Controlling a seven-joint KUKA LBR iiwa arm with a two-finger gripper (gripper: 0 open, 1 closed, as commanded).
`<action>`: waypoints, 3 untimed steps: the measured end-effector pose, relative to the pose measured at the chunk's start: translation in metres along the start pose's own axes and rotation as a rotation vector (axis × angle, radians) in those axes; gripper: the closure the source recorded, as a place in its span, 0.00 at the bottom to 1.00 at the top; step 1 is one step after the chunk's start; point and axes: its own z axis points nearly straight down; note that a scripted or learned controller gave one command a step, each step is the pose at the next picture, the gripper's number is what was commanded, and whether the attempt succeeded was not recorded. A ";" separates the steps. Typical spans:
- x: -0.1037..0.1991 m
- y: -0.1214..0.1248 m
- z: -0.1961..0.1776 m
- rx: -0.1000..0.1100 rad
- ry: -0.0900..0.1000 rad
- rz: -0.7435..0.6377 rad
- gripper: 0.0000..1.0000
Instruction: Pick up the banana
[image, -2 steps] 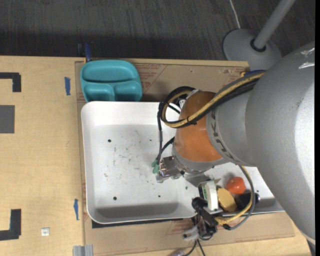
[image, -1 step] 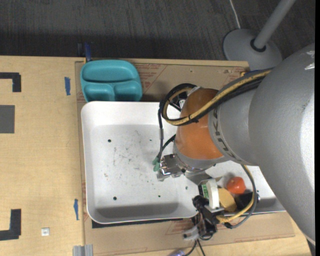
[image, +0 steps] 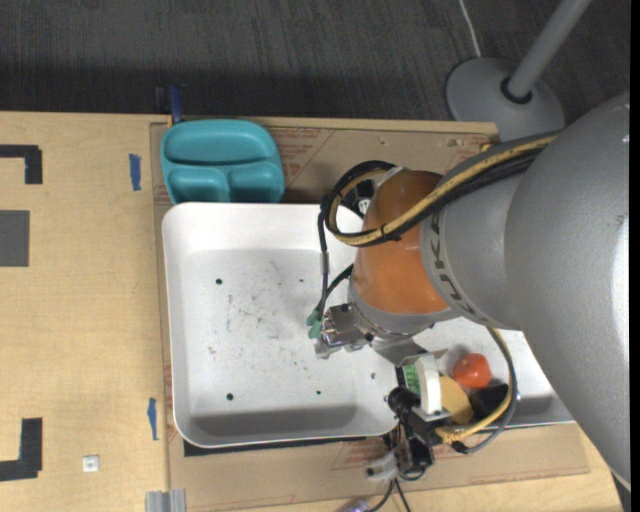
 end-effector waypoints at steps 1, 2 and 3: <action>0.056 0.007 0.076 0.007 0.002 -0.141 1.00; 0.087 0.012 0.011 0.008 0.000 0.070 1.00; 0.087 0.012 0.001 0.007 0.000 0.069 1.00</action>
